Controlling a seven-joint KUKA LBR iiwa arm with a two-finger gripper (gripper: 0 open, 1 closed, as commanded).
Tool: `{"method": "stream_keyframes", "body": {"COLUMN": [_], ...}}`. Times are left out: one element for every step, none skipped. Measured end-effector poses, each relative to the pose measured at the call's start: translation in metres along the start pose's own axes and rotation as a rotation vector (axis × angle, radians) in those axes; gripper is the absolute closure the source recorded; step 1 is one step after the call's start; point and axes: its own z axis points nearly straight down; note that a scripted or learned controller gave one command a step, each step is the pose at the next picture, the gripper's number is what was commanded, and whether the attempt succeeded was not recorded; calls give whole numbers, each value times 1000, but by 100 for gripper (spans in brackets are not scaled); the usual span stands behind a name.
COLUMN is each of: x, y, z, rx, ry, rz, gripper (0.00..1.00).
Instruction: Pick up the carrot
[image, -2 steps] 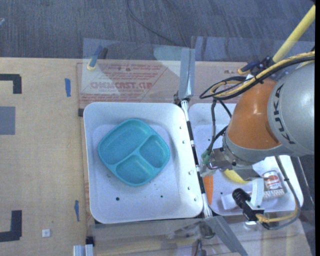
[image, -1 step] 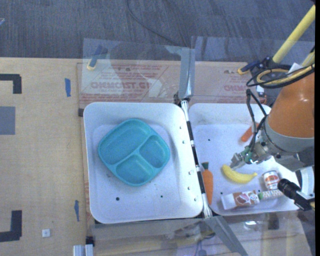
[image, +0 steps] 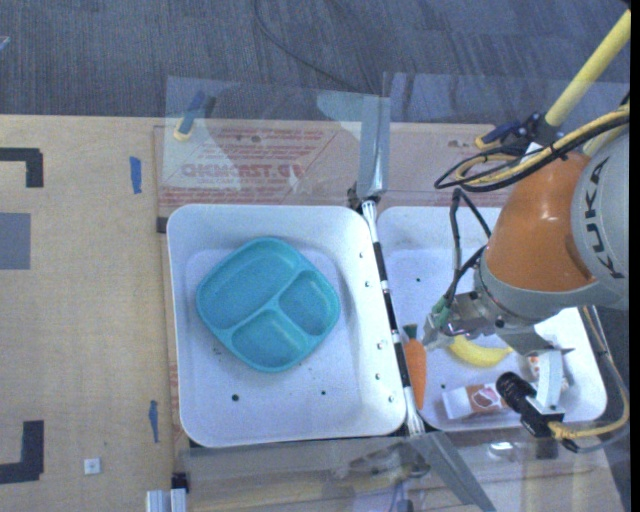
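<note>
Carrot (image: 416, 372) is lying along left wall of right bin (image: 420, 250), w/ pincer (image: 441, 326) hanging just above its top end; can't tell pincer's state. Banana (image: 478, 351) is sitting just right of carrot. Teal divided plate (image: 267, 303) is resting in left bin (image: 200, 240).

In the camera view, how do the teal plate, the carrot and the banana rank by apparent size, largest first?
1. teal plate, clearly largest.
2. carrot.
3. banana.
The arm covers part of the banana, so the order of these last two is unsure.
</note>
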Motion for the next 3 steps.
{"method": "stream_keyframes", "body": {"x": [0, -35, 51], "y": [1, -6, 9], "z": [-8, -19, 11], "rx": [2, -5, 0], "ry": [-1, -3, -1], "rz": [-1, -293, -128], "gripper": [100, 100, 100]}}
